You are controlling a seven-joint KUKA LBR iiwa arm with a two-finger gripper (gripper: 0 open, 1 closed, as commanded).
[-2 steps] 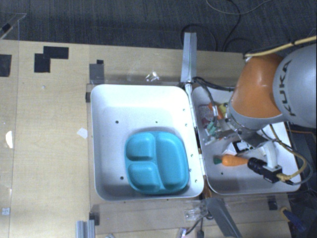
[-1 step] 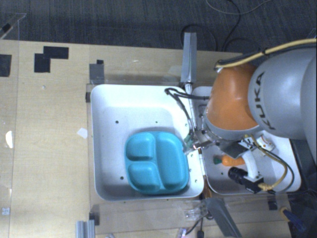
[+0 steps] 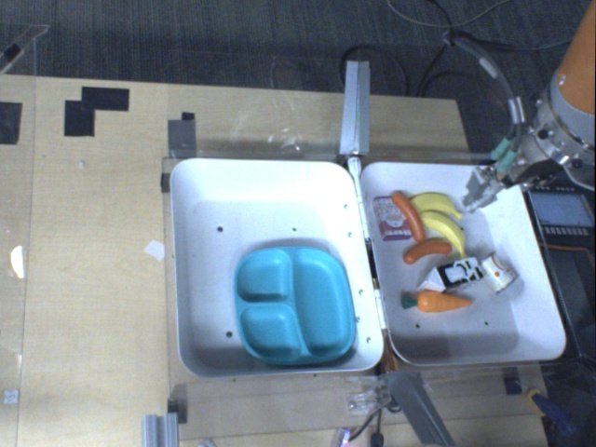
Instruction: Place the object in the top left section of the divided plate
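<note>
A: Where are the things that could go on the plate?

B: All in the right bin [image 3: 535,277], bunched in its middle. A banana [image 3: 440,218] lies against two sausages: one [image 3: 407,211] on its left, another [image 3: 427,249] just below it. A small brown packet [image 3: 386,220] sits to their left. Lower down there's a carrot [image 3: 440,300], with a small black-and-white box [image 3: 460,272] and a little can [image 3: 500,273] just above it. Which of them is the task's object, I cannot tell.

A: And the divided plate?

B: The blue plate [image 3: 296,304] rests in the lower middle of the left bin [image 3: 200,250]. Its top left section [image 3: 263,276] has nothing in it.

A: The pincer?

B: The pincer [image 3: 482,190] hangs over the upper right part of the right bin, near the banana's right end. Nothing shows between its fingers; whether they are spread or closed, I cannot tell.

A: Around them?

B: Both bins sit side by side on the pale wooden bench [image 3: 84,250].
</note>
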